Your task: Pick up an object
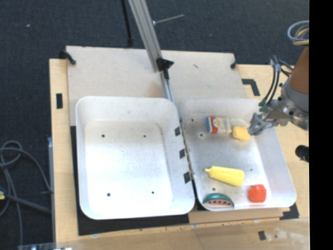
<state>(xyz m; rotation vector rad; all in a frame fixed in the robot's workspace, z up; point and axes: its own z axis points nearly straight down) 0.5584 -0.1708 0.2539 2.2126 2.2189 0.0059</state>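
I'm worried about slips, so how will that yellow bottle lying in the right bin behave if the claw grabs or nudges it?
The yellow bottle lies on its side and looks rounded, so a nudge would probably roll it across the right bin. Its smooth, glossy skin may slip between fingers. It looks like a plastic toy, so likely light and stiff.

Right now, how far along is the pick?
Done: the hand has reached into the right bin, beside the small yellow block. In hand: nothing visibly lifted; the block, carton, yellow bottle, red ball and watermelon slice all lie in the bin. Left: grasp and lift.
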